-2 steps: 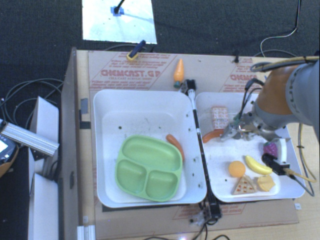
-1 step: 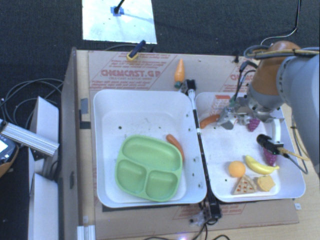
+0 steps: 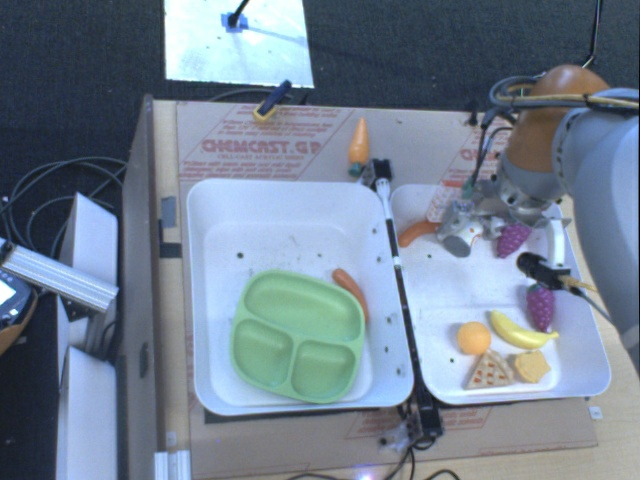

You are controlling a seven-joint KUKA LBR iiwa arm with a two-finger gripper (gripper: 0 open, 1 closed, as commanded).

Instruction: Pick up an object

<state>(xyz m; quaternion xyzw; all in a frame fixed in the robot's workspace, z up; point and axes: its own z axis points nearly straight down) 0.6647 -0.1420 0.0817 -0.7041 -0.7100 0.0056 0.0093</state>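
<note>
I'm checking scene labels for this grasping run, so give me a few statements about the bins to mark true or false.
1. The green divided plate lies in the left bin. True.
2. The banana lies in the left bin. False: it lies in the right bin.
3. A carrot lies on the bench outside both bins. True.
4. The gripper hangs over the green plate. False: it is over the right bin, near the orange sausage.

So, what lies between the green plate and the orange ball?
In the camera view, the black divider where the two bins meet runs between the green plate and the orange ball; otherwise bare white bin floor.
</note>
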